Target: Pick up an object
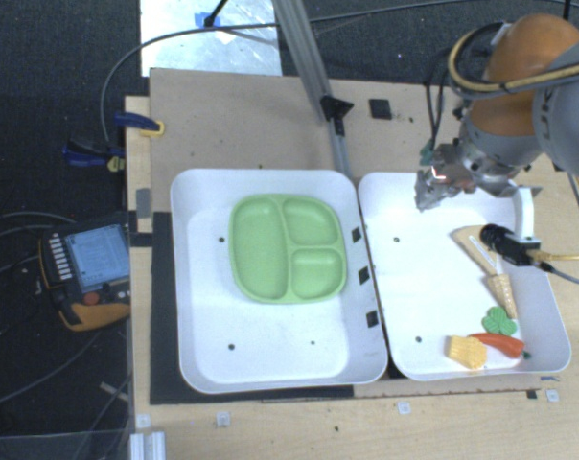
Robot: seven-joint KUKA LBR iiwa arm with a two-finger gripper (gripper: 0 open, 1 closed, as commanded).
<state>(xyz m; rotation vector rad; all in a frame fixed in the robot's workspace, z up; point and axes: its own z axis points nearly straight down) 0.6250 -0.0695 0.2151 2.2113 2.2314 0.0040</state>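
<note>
A tan, board-topped table [242, 123] carries two shallow white plastic bins: the left bin [203, 353] holds a light-green sectioned plastic plate [289, 249]. Off the table's left edge, a handheld control pendant with a blue screen [90, 262] lies on dark carpet [50, 84] among loose cables.
</note>
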